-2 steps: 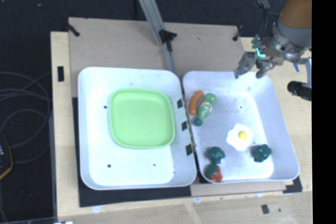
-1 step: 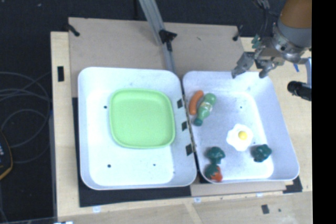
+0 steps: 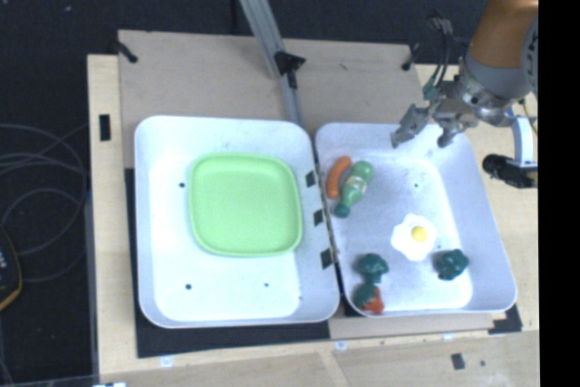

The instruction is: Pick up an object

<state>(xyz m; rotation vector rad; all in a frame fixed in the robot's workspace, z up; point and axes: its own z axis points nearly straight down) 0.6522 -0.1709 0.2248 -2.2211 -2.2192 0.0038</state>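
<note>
The right bin [image 3: 458, 172] holds an orange carrot-like piece [image 3: 337, 177], a green bottle-shaped toy [image 3: 353, 188], a fried egg toy [image 3: 415, 237], a dark green piece [image 3: 450, 263] and another dark green piece [image 3: 370, 266] beside a small red one [image 3: 372, 301]. My gripper [image 3: 424, 131] hangs above the bin's far rim, at its upper right. Its two fingers are spread apart with nothing between them. It is well away from every toy.
The left bin [image 3: 163, 222] carries a light green square plate [image 3: 245, 203]. A grey metal pole [image 3: 258, 9] slants down to the divide between the bins. The arm's orange band [image 3: 501, 27] is at the upper right.
</note>
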